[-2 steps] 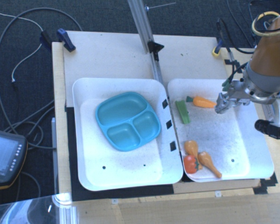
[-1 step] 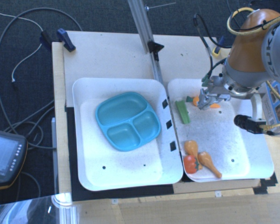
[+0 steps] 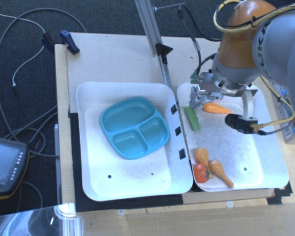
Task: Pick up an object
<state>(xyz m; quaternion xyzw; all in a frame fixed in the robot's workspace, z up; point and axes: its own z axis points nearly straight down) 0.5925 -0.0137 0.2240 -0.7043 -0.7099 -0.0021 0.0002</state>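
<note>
- Orange carrot (image 3: 217, 108) lies in the right bin (image 3: 265, 176), near its far edge, just beside the tool (image 3: 200, 95) and on its right.
- Grey arm (image 3: 280, 38) with an orange band reaches in from the right; the tool hangs low over the far left corner of the right bin.
- Whether the tool is released or clenched cannot be told; nothing is visibly between its fingers.
- Green pod-like piece (image 3: 191, 118) lies just below the tool, along the bin's left wall.
- Near the front left corner of that bin sit a red tomato-like piece (image 3: 200, 172) and two tan, pear-shaped pieces (image 3: 211, 165), close together.
- Black object (image 3: 240, 123) with a cable hangs over the middle of the right bin.
- Left bin (image 3: 88, 97) holds a blue three-part plate (image 3: 134, 127).
- Both bins rest on a pale surface (image 3: 113, 53).
</note>
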